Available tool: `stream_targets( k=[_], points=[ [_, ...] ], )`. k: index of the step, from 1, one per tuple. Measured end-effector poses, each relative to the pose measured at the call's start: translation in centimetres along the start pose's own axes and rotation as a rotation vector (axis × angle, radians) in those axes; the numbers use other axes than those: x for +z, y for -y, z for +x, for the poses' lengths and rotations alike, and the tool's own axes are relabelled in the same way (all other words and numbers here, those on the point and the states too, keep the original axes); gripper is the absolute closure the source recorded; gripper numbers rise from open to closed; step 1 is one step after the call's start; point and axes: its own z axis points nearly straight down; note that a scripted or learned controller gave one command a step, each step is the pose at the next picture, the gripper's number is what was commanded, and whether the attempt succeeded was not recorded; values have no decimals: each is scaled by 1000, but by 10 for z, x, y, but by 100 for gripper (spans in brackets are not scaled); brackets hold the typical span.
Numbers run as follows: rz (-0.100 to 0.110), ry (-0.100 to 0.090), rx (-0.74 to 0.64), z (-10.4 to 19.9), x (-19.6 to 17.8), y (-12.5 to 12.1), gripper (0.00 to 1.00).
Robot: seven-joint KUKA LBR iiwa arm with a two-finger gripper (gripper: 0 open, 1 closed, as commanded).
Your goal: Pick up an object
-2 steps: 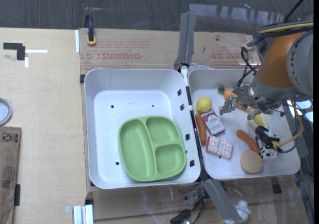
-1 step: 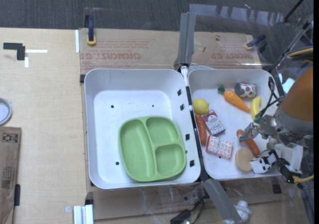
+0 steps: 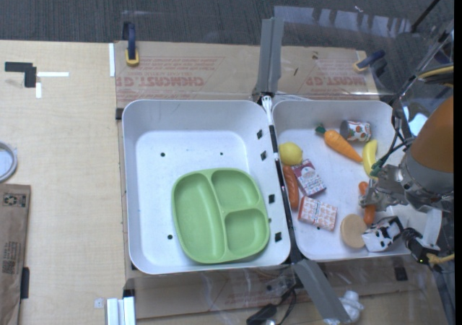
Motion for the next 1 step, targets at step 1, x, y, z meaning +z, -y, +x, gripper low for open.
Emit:
stream_targets(
  k=[1],
  points=[
    [-2, 2, 123, 40, -105, 16, 100]
  ],
)
